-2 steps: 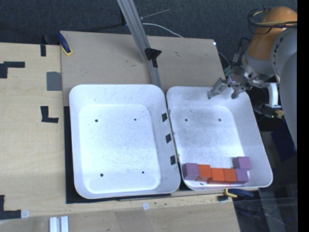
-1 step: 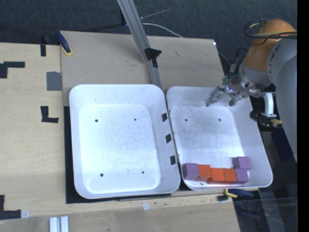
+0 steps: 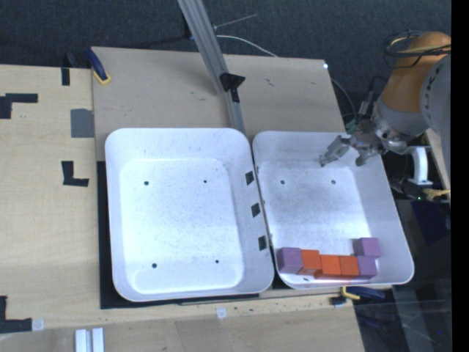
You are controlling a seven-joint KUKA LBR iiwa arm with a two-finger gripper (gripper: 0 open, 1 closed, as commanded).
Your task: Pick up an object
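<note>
Approach step, nothing gripped yet. My claw (image 3: 343, 152) hangs released, its prongs spread, over the far right rim of the right bin (image 3: 311, 196). The blocks (image 3: 330, 261), purple and orange in a row, lie against that bin's near wall, well apart from the claw. I judge the next move a traverse toward that wall, then a descent. The bin floor between is open; the wall crowds the blocks.

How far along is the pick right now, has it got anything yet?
Nothing looks done yet. The gripper sits open over the far right corner of the right bin, with nothing between its fingers. The purple and orange blocks lie untouched along that bin's near edge. Left: reach the blocks, close on one and lift it.
</note>
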